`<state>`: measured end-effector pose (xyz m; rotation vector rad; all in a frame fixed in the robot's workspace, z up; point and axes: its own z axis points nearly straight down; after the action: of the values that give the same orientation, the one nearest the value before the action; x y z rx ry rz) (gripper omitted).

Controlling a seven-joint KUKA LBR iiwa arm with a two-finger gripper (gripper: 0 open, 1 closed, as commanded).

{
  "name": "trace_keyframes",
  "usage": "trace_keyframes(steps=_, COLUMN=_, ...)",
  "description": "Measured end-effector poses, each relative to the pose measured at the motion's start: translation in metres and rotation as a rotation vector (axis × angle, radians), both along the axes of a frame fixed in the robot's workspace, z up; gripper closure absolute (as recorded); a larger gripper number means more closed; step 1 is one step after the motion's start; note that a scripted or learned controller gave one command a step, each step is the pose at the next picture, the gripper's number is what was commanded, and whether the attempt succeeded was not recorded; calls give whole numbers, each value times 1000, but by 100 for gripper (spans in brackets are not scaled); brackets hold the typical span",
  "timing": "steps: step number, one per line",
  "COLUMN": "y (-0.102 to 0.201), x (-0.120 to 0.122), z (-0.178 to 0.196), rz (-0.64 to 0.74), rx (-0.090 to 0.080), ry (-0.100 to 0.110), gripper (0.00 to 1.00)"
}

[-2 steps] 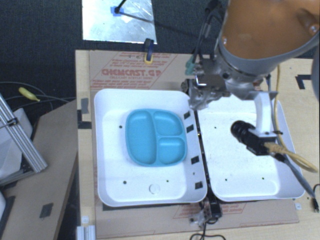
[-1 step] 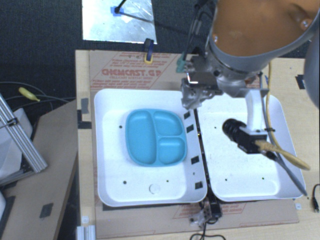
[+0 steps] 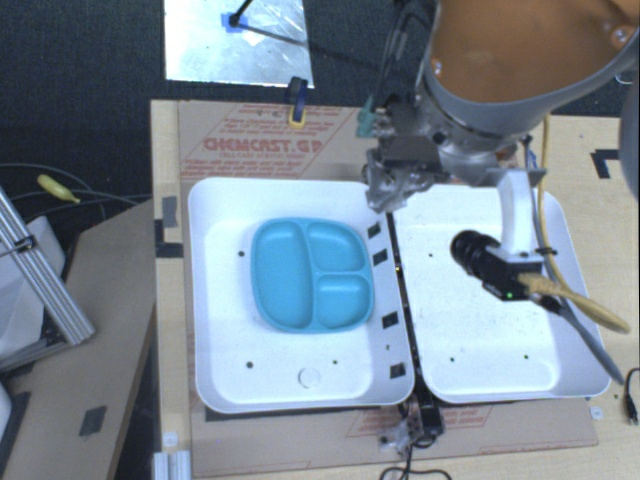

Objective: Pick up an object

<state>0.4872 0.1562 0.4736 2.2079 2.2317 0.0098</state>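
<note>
Where the two white bins meet at their far edge, the claw (image 3: 392,190) hangs just above the rims. Whether it is open or closed cannot be told from this angle, and nothing is seen in its hold. A blue divided plate (image 3: 310,273) lies flat in the middle of the left-hand bin (image 3: 215,298), nearer the onlooker than the claw and clearly apart from it.

A robotics lab — aluminium framing (image 3: 45,278), cardboard-lined bench (image 3: 260,143), two white bins (image 3: 220,298).
</note>
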Motion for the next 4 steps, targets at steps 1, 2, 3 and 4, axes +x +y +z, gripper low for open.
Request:
trace_keyframes(steps=1, y=0, x=1, z=11, rz=6, rx=1, ry=-2, gripper=100)
trace_keyframes(steps=2, y=0, x=1, z=22, rz=11, rx=2, ry=-4, gripper=100)
trace_keyframes(steps=3, y=-33, x=-1, z=-90, rz=-15, rx=-6, ry=14, gripper=100)
trace_keyframes(steps=4, y=21, x=-1, z=-51, rz=-3, rx=0, ry=0, gripper=100)
